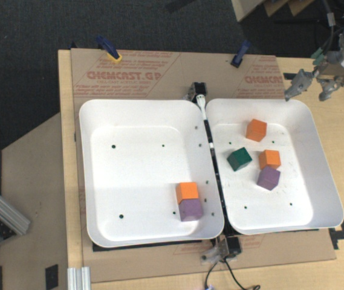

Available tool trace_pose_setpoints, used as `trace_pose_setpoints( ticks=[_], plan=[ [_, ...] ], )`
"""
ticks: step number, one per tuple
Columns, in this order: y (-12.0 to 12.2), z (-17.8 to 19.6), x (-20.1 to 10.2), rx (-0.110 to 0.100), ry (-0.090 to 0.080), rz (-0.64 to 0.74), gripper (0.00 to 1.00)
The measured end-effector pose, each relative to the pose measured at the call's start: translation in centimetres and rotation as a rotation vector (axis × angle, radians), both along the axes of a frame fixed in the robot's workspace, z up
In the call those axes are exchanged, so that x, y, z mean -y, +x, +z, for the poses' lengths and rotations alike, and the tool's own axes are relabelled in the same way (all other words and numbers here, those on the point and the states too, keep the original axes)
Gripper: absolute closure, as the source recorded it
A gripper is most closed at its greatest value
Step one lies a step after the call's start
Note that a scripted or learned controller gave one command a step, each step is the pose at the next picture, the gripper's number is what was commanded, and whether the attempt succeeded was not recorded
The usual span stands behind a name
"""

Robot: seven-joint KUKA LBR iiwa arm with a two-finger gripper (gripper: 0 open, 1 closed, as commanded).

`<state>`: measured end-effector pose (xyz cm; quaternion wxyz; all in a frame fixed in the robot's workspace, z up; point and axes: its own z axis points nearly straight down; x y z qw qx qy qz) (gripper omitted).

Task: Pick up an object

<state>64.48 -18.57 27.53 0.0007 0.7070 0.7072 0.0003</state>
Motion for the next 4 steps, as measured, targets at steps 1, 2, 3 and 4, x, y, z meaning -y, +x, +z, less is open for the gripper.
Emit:
trace_pose_setpoints(
  ticks=[1, 2, 3, 4],
  plan=[
    [1.9, -12.9, 4.0, -0.013, 0.002, -0.003, 0.00],
    [2.3, -10.7, 3.8, 0.003, -0.003, 0.001, 1.00],
    [2.3, -9.7, 3.8, 0.006, -0.005, 0.002, 1.00],
    [2.4, -8.6, 3.9, 0.009, -0.008, 0.003, 1.00]
  ],
)
